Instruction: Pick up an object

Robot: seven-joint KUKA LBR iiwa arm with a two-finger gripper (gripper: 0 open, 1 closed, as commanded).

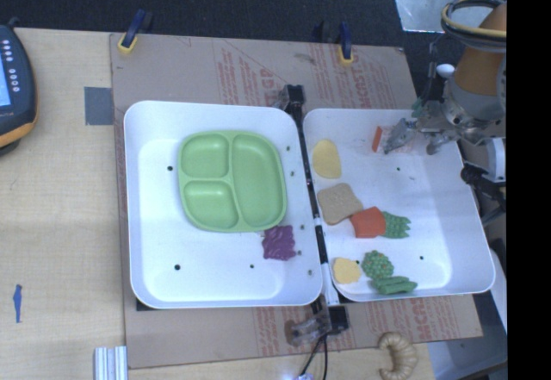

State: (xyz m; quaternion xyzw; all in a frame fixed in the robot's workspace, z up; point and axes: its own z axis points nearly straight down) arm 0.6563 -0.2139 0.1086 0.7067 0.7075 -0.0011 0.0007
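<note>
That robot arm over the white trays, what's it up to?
The grey arm's gripper hangs over the back of the right white bin, close to a small orange carrot-like piece, with nothing visibly picked up yet. Toy food lies in that bin: a brown bread slice and green broccoli. The left white bin holds a green divided plate.

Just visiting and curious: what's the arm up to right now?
Gripper over right bin, far side. Small orange piece lies just beside it, not held. Nothing blocking.
</note>
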